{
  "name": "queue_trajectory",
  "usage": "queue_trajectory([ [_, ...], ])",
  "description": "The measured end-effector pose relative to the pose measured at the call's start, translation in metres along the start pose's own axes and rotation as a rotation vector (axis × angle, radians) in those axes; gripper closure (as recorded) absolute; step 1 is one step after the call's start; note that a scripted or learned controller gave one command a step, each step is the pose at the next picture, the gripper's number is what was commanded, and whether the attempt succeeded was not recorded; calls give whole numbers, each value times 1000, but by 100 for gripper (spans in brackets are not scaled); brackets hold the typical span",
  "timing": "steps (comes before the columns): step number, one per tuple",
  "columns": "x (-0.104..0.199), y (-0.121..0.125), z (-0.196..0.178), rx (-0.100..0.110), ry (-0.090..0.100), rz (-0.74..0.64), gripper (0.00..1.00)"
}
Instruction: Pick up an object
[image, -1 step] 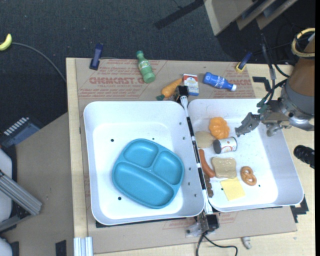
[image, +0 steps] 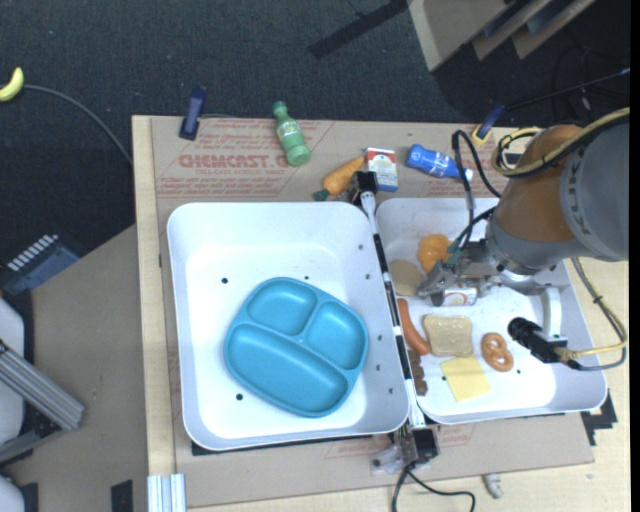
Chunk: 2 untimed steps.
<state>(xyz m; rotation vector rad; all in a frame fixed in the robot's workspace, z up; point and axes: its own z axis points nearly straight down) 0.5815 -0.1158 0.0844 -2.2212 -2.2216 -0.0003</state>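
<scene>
The right bin (image: 560, 395) holds several toy foods: an orange fruit (image: 432, 248), a tan round piece (image: 403, 273), a red hot dog (image: 411, 328), a slice of bread (image: 447, 335), a pretzel (image: 496, 350) and a yellow cheese slice (image: 466, 379). My gripper (image: 455, 283) hangs low in this bin, just right of the orange fruit and above the bread slice. Nothing can be made out in its grasp.
The left bin (image: 200, 250) carries a blue divided plate (image: 295, 345). Behind the bins on the bench lie a green bottle (image: 292, 135), a carrot (image: 343, 176), a small carton (image: 381, 168), a blue can (image: 433, 160) and a blue marker (image: 192, 112). Cables trail by the arm (image: 560, 215).
</scene>
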Motion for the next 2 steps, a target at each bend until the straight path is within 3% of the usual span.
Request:
queue_trajectory([
  [1,0,1,-11,-4,-1,2,100],
  [2,63,-43,-101,-1,0,-2,100],
])
